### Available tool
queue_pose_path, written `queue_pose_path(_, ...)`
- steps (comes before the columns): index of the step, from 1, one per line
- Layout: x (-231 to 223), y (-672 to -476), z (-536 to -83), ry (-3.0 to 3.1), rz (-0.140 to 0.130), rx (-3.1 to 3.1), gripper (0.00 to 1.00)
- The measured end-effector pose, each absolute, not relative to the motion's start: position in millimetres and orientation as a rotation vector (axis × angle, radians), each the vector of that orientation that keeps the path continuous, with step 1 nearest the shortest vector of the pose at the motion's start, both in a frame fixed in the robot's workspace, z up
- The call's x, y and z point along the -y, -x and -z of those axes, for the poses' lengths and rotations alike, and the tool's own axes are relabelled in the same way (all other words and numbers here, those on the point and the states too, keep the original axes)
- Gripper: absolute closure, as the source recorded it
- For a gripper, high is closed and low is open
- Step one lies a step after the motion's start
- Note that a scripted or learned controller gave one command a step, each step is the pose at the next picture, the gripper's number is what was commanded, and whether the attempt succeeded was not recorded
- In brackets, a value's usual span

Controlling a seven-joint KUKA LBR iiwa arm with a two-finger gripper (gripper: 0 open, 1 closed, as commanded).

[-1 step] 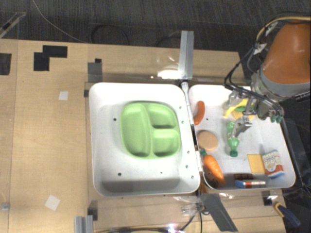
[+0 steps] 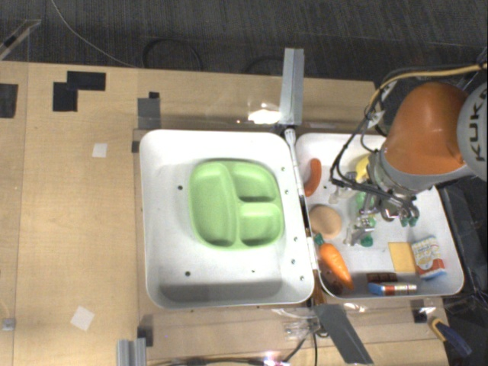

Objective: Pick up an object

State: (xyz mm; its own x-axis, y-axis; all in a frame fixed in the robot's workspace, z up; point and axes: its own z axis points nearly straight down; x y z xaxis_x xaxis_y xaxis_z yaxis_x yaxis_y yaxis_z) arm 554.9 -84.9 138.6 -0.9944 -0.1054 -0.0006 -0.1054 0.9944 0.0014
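Carrot (image 2: 334, 263), tapered orange, beside rounded egg (image 2: 326, 221)

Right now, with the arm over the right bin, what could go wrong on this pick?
The gripper hangs among closely packed items: the egg, carrot and cheese slice lie close by, so a descent might nudge a neighbour or close on nothing. The arm's cables dangle over the sausage end and could snag.
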Motion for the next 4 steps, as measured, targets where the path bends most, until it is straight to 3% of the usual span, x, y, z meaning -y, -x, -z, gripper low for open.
queue_pose_path(1, 115.9, -557.9, -90.4, 0.073, 0.001, -3.125, 0.0)
queue_pose_path(2, 160.0, -569.0, -100.1, 0.666, 0.006, -3.059, 0.0)
queue_pose_path(3, 192.3, -568.1, -95.8, 1.118, 0.007, -2.926, 0.0)
queue_pose_path(4, 202.9, -614.1, -88.5, 1.363, 0.008, -2.818, 0.0)
